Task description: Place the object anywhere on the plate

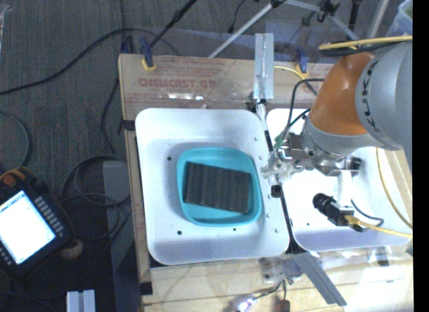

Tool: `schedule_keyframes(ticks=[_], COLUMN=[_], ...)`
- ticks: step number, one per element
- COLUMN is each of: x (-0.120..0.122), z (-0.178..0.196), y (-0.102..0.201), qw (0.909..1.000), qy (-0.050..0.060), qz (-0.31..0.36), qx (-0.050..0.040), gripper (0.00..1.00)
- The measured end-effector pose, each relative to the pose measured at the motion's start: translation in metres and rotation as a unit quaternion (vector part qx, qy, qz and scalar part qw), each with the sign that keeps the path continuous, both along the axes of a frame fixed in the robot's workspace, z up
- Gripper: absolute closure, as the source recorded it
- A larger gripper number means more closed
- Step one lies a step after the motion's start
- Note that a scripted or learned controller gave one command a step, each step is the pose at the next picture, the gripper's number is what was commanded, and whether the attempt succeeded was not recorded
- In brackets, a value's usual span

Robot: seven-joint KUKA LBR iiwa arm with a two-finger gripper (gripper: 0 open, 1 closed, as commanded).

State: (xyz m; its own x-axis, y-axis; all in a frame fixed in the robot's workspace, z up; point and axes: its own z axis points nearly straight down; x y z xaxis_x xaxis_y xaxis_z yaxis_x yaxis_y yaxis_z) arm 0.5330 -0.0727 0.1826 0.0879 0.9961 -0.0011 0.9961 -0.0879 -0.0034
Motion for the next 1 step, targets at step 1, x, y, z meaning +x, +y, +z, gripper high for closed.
schedule_keyframes(ticks=[1], x=[0.0000], z=[0.0000], y=[0.0000], qw=[1.0000], qy=[0.000], qz=[0.000], qx=[0.0002], gripper=[0.00])
